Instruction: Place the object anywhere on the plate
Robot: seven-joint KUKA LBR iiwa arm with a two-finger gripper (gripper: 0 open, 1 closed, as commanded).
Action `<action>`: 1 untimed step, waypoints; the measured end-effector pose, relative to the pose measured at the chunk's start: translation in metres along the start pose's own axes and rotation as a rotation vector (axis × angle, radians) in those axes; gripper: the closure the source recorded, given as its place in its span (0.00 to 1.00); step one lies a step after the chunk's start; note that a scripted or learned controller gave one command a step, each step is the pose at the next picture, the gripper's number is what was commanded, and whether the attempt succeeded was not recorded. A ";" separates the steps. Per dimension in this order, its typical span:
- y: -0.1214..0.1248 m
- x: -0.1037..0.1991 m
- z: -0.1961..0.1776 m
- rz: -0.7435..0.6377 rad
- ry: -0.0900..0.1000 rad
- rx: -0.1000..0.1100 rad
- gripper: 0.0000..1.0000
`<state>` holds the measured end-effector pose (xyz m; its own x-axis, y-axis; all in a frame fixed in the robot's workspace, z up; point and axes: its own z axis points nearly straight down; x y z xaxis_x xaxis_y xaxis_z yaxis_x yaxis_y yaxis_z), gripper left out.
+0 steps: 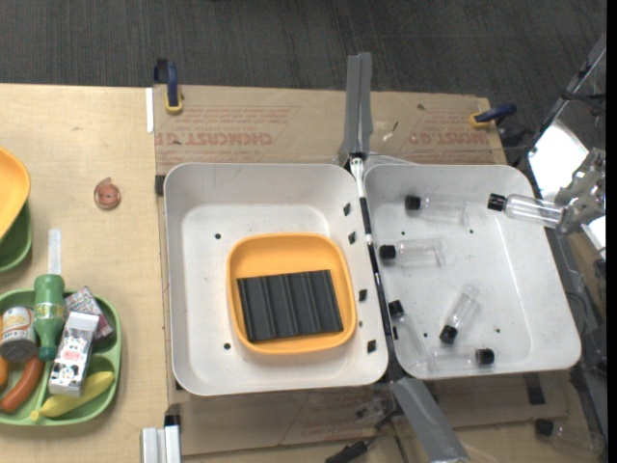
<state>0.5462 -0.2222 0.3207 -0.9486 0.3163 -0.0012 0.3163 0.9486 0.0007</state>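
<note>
Orange plate (pixel 289 249) in left bin (pixel 193 258)

From my seat the two bins (pixel 188 287) look like smooth white moulded plastic with a soft sheen, no texture on their floors. The plate (pixel 289 251) in the left bin reads as glossy orange plastic, and the ridged black slab (pixel 290 305) on it looks matt, rubbery or foam-like. Scattered across the right bin I see clear vials (pixel 459 313), glass or plastic I cannot tell, with matt black caps. Under the bins lies brown printed cardboard (pixel 260 128), dull and papery. The bench (pixel 77 143) along its left edge looks like pale unvarnished wood or laminate, smooth. At its lower left corner sits a shiny green plastic tray (pixel 101 386).
</note>
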 end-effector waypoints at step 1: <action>0.028 -0.084 -0.048 -0.274 -0.005 0.000 1.00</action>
<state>0.6352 -0.2221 0.3688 -0.9988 0.0478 -0.0063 0.0478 0.9989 -0.0001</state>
